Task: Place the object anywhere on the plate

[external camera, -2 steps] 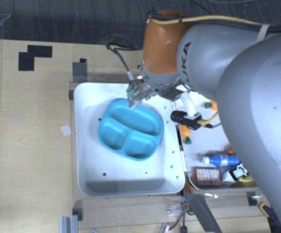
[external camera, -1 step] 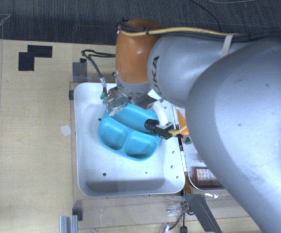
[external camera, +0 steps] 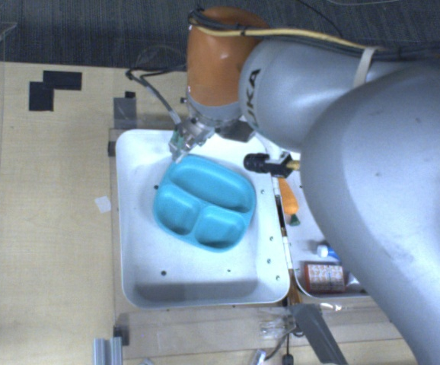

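The hand (external camera: 180, 147) is hanging just over the far left rim of the blue plate (external camera: 205, 203), near the back wall of the left bin (external camera: 140, 280); whether anything is between its tips cannot be told. The plate, split into three compartments, is lying in that bin. In the right bin (external camera: 302, 280), partly under the grey arm (external camera: 342, 128), an orange carrot-like object (external camera: 288, 198) is lying beside a small box (external camera: 325, 277). Both bins are sitting on the table (external camera: 45, 204).

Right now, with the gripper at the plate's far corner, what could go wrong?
1. The gripper sits right at the rim of the blue divided plate; a release here may land outside on the white bin.
2. Descending further could strike the rim and tip or shove the plate.
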